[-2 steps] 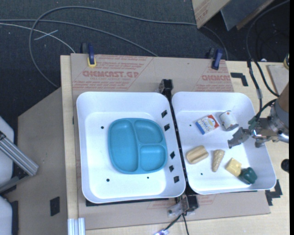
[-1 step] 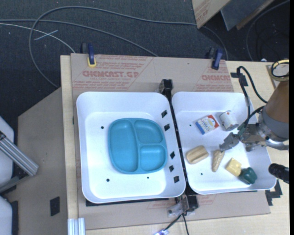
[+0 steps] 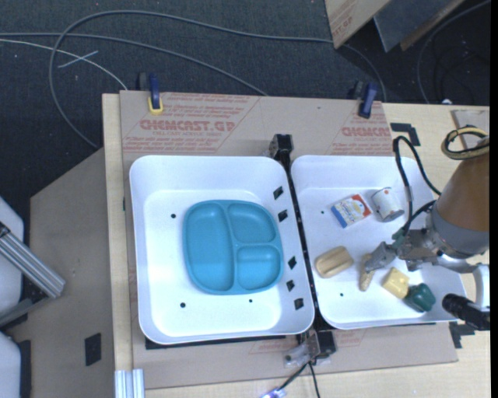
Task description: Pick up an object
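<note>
**A robotics lab bench**

I'm looking down on a lab test rig: a plywood board (image 3: 233, 124) held by blue clamps (image 3: 155, 92), two white bins (image 3: 148, 233) fixed side by side, loose cables (image 3: 93, 47) trailing over dark carpet (image 3: 47, 116), and a cardboard box (image 3: 350, 19) left at the back.

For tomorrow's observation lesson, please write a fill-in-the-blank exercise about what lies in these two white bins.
1. The blue plate with compartments lies in the ____ bin.
2. The plate has ____ compartments.
3. The gripper is over the ____ bin.
4. The green object lies beside a ____ block.

Missing words: left; three; right; yellow
</note>
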{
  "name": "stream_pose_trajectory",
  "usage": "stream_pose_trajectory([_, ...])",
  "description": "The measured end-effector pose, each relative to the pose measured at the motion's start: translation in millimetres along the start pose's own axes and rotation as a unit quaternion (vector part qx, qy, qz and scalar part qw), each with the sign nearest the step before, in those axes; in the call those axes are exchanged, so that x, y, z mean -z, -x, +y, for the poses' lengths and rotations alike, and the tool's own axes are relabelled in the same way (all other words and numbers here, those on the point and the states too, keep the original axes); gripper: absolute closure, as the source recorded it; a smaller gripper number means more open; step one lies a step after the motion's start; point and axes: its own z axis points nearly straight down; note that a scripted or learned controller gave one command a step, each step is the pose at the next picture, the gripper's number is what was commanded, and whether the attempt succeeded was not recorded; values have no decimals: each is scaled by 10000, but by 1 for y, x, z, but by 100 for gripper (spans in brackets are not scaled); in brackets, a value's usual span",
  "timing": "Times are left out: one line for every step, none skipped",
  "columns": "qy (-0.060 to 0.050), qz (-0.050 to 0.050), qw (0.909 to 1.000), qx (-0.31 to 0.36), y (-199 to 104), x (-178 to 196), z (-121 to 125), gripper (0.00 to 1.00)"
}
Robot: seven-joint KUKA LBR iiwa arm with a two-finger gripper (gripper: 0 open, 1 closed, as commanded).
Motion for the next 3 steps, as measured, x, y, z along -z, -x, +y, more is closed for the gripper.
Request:
stream_pose_trajectory([40, -10, 10000, 5, 0, 14, 2, 100])
stream_pose_trajectory([68, -24, 10000, 15, -4, 77, 3, 100])
stream_pose_trajectory([69, -28, 10000, 9, 6, 134, 3, 100])
